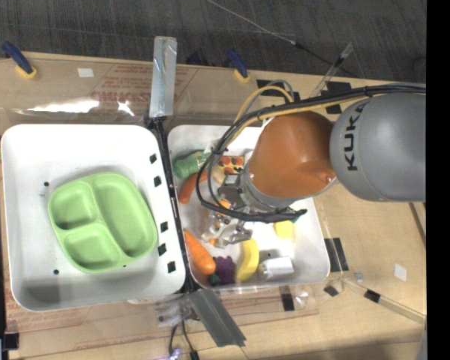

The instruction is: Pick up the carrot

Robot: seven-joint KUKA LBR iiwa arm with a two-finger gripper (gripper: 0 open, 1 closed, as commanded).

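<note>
Right now my pincer [226, 227] hangs low in the middle of the right bin [315, 235], under the orange band of my wrist, and the cables and metal there blur together so much that I cannot tell its state.

What I take to be the carrot [199, 255] lies toward the lower left of the frame from my pincer, near it but apart from it, close against the bin's left wall. It is an orange, tapered piece, and its long axis runs on a slant, from upper left down to lower right. Its lower end sits just beside a dark purple thing [224, 268], with a banana [247, 259] a little further right.

There is a second orange piece [187, 189] at the upper left of the bin, next to a green vegetable [186, 163]; it could be the carrot instead, and I cannot say for sure which is which. Either way the target lies to the frame's left of me, along that left wall.

As I judge it, my next move is a short shift down and left in the frame, with my jaws turned to close across the slanted body rather than along it. The wall and the purple neighbour leave little room, so a slip seems likely.

The green tray [101, 220] in the left bin [30, 141] plays no part here.
</note>
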